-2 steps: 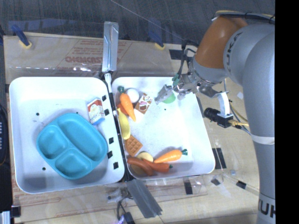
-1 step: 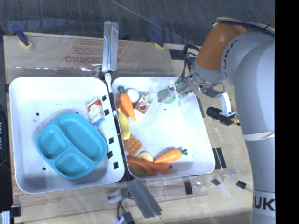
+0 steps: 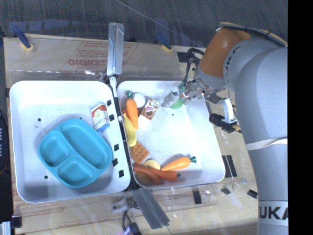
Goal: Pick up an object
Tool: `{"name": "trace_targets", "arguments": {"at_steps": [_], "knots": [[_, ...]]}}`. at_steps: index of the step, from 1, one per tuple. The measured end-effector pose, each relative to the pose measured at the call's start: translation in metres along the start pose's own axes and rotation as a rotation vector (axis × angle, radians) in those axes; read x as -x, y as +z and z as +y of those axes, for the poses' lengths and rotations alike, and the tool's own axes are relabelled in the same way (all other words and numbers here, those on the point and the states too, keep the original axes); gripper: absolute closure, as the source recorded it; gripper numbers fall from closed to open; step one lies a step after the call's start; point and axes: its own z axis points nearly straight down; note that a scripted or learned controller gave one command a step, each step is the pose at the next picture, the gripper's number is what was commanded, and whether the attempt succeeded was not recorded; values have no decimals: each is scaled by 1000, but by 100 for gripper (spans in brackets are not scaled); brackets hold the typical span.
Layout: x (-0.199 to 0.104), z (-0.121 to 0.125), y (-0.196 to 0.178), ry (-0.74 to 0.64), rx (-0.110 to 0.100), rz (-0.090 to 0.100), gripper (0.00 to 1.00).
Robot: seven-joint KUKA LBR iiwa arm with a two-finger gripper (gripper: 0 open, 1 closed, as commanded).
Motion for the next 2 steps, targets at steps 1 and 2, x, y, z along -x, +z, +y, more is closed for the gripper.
{"name": "trace_targets", "arguments": {"at_steps": [1, 2], "knots": [[-1, 1, 13, 11, -6, 3, 0], [-1, 2, 1, 5, -4, 1, 100]]}}
